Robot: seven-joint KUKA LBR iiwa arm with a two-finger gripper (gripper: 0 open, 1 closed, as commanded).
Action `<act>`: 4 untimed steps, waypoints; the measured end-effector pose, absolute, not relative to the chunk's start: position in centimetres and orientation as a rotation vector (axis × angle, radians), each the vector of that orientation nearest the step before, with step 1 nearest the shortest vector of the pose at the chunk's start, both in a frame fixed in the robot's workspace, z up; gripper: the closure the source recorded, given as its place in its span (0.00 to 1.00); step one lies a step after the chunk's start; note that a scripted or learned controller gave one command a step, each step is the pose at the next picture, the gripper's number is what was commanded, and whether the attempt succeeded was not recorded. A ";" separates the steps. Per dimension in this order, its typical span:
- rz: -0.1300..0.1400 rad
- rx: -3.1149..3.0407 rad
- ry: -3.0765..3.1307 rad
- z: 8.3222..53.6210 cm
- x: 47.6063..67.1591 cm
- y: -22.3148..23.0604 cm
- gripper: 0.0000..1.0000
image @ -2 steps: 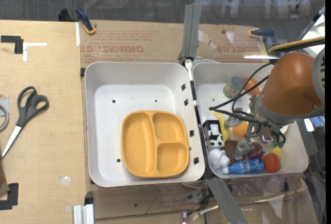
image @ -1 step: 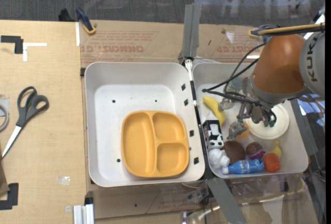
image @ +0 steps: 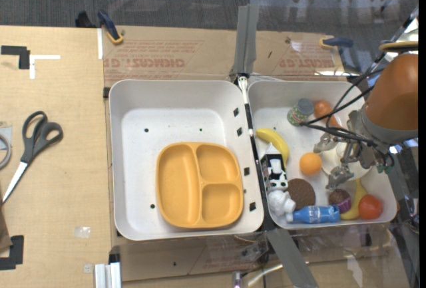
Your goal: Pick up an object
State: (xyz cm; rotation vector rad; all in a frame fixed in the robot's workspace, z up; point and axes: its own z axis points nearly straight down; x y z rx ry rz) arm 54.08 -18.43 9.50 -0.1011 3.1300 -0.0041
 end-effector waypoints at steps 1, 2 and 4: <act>0.000 0.086 3.134 9.3 58.8 -9.4 0.00; -0.001 -0.041 3.137 9.3 53.2 -15.0 0.00; 0.000 0.411 3.112 9.3 55.1 -16.5 0.00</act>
